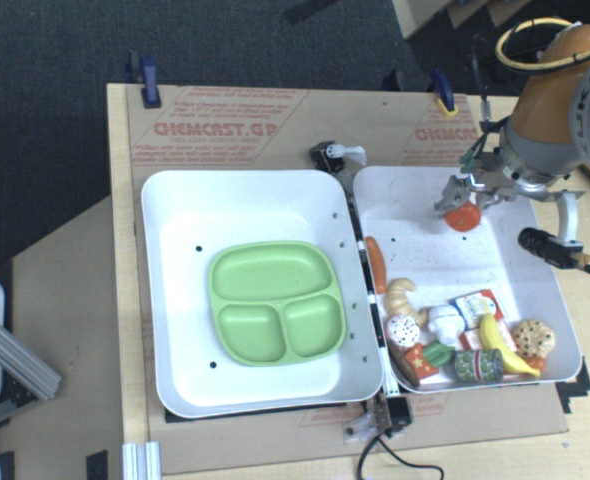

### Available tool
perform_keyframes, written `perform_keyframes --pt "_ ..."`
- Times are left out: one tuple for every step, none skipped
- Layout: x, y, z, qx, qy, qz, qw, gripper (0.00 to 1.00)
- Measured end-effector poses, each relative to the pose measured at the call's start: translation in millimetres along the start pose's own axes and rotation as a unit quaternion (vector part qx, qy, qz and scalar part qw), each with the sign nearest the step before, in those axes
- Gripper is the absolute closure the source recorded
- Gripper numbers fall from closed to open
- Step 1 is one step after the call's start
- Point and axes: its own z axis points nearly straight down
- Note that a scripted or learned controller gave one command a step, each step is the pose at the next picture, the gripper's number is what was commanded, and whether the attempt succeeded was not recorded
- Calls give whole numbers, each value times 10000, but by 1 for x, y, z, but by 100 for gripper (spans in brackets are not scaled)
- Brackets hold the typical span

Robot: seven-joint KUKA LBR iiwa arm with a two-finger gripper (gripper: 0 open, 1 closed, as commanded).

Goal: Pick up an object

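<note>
Clamped between the fingers of the gripper [462,205], over the far part of the right bin [415,193]: a small red object [463,218], roundish, long axis and heading impossible to tell. Nearer in that bin, a jumble of toy food [465,338], banana [499,346] and cookie [533,338] included; in the left bin [175,268], a green divided tray [275,301]. Beneath both, a brown-papered bench [215,128] over dark carpet [45,68].

A bench [275,128] topped with printed brown cardboard is seen, two white bins set directly on it side by side, the left bin [175,298] touching the right bin [415,193]. Blue clamps [147,78] are fixed at its far edge.
</note>
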Motion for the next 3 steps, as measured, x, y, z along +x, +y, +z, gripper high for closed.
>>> perform_keyframes --pt "0 -73 -7 19 2 29 10000 100" --pt "2 -115 -18 11 1 21 10000 100" --pt "100 -70 -53 -42 -6 -31 10000 100"
